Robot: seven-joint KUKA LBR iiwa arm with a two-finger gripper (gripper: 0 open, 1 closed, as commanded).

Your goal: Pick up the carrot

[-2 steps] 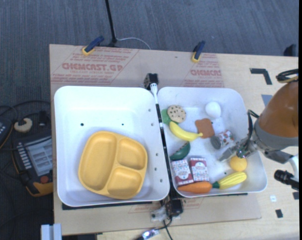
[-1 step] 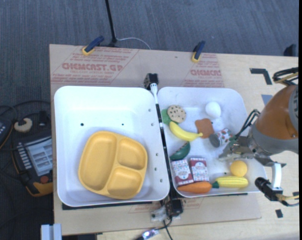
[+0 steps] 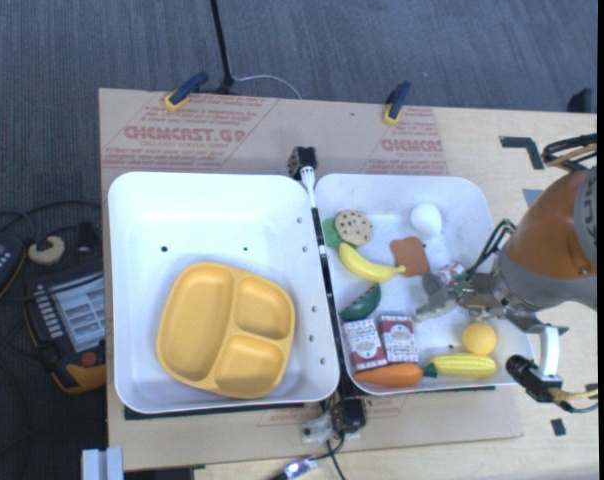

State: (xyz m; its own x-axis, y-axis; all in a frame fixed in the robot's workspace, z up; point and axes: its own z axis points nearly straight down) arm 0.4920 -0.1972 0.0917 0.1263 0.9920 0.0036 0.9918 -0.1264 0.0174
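The carrot (image 3: pixel 388 375) is an orange toy lying flat along the near wall of the right bin (image 3: pixel 472 193), just below two small red and white boxes (image 3: pixel 379 341). My gripper (image 3: pixel 431 295) hangs over the middle of that bin, up and to the right of the carrot and apart from it. It points left, stands open, and has nothing between its fingers. The arm's grey body with its orange band (image 3: pixel 552 243) covers the bin's right side.
Around the gripper lie a brown toast slice (image 3: pixel 410 256), a banana (image 3: pixel 367 265), a green cucumber (image 3: pixel 362 303), a lemon (image 3: pixel 479 339) and a corn cob (image 3: pixel 462 366). A cookie (image 3: pixel 353 227) and a white egg (image 3: pixel 426 218) sit further back. A yellow divided plate (image 3: pixel 227 328) lies in the left bin (image 3: pixel 182 208).
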